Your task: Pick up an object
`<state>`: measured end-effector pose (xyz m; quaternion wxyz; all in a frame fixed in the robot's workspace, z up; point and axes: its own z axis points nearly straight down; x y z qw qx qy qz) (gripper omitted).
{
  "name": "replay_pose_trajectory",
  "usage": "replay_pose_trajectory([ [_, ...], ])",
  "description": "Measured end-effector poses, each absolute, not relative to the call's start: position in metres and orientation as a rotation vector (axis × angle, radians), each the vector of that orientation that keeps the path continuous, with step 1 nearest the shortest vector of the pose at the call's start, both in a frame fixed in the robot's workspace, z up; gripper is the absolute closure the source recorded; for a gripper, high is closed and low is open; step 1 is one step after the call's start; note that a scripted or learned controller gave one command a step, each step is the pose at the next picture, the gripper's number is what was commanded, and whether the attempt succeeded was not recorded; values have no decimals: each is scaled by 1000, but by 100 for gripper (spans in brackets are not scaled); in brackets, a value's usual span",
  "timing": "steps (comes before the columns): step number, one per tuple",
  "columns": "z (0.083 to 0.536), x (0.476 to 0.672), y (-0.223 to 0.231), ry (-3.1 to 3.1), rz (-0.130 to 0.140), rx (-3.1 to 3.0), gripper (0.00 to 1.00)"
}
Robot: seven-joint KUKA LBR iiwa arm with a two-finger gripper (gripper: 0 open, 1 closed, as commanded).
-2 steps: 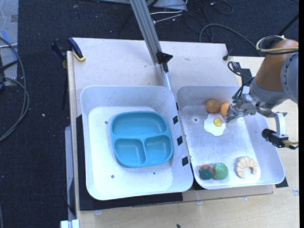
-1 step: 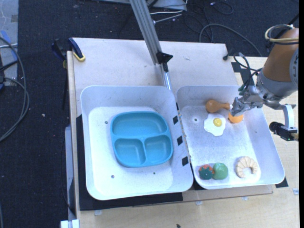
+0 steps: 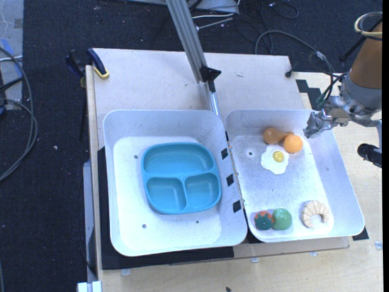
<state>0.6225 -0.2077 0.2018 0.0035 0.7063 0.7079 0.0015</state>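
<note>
With the gripper (image 3: 316, 125) at the right bin's (image 3: 340, 187) far right rim, its jaws too small for us to tell their state, we should lower it straight over the orange ball (image 3: 293, 143) near the fried egg (image 3: 275, 160).

Around the fried egg (image 3: 275, 160) in the right bin (image 3: 340, 181), bare floor lies open below and left, while two orange pieces (image 3: 284, 140) crowd just above it and a croissant (image 3: 316, 213) and green vegetables (image 3: 273, 219) sit near the bin's lower edge.
</note>
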Motion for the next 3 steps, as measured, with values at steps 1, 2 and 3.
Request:
replay_pose_trajectory([
  [1, 214, 619, -158, 2229, 3, 2213, 100],
  [2, 209, 610, -97, 2232, 1, 2214, 100],
  [3, 214, 589, -44, 2231, 1, 2214, 100],
])
